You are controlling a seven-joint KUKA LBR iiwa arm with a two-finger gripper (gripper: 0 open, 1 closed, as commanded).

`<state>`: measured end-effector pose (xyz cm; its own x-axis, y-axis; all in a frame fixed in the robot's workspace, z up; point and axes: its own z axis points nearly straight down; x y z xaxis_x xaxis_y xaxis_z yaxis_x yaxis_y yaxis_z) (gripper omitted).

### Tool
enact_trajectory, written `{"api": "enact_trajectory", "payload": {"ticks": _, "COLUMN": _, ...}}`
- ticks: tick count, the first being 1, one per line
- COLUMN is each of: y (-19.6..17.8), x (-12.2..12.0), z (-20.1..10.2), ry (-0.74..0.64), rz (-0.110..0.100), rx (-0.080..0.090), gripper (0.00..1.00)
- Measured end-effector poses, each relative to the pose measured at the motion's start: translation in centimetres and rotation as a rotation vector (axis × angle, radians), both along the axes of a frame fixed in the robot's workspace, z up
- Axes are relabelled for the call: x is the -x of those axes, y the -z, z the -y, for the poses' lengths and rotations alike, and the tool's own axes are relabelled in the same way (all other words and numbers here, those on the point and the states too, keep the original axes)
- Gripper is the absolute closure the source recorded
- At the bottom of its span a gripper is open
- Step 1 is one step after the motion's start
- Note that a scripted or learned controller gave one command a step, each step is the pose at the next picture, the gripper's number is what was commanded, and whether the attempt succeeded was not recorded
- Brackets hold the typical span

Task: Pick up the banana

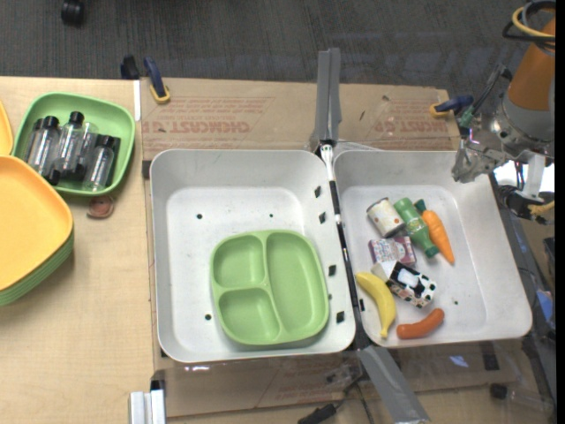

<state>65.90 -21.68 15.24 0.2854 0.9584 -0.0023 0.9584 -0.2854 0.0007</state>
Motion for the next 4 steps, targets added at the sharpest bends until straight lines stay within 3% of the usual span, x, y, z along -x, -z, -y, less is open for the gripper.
{"api": "enact_trajectory", "payload": {"ticks": 1, "y": -3.6, "x": 0.0, "z": -8.3, "ry": 0.161, "rz": -0.001, "rx": -0.001, "gripper": 1.0}}
{"api": "enact_trajectory", "payload": {"ticks": 2, "y": -3.9, "x": 0.0, "z": -15.0, "ry": -0.11, "rz": -0.003, "rx": -0.002, "gripper": 1.0}}
{"api": "enact_trajectory", "payload": {"ticks": 3, "y": 2.9, "x": 0.6, "z": -7.6, "ry": -0.309, "rz": -0.002, "rx": -0.002, "gripper": 1.0}}
{"api": "enact_trajectory", "payload": {"ticks": 4, "y": 4.6, "x": 0.6, "z": 0.6, "ry": -0.187, "rz": 0.0, "rx": 0.0, "gripper": 1.0}}
